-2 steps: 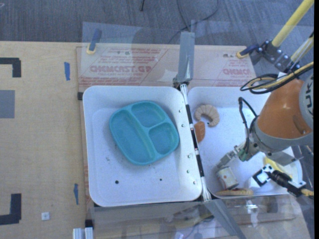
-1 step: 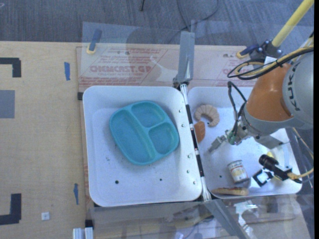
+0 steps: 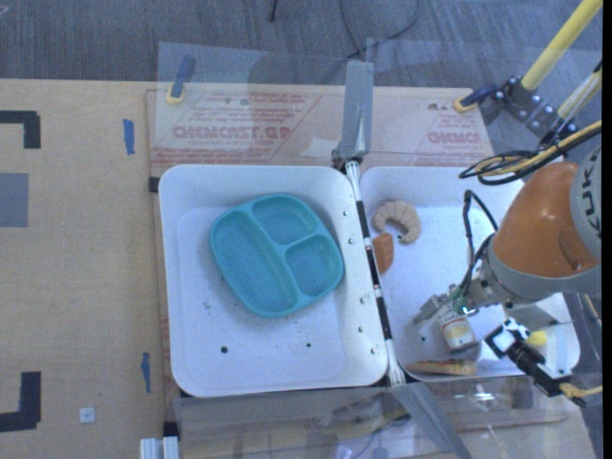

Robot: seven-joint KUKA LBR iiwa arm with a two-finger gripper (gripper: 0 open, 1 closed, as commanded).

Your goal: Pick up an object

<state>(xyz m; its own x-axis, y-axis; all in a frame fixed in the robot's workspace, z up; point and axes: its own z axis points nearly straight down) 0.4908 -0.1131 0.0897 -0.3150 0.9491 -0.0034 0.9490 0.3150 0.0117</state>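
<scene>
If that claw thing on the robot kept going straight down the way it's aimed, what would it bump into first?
Probably the floor of the right bin. The gripper points down near the bin's front edge, and a flat orange-yellow item lies just in front of it. Depth is hard to judge from above.

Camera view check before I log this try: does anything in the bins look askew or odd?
Slightly. The teal divided plate lies rotated in the left bin, not square with its walls. In the right bin, an orange piece leans against the wall by the divider. Dark specks dot the left bin's floor.
</scene>
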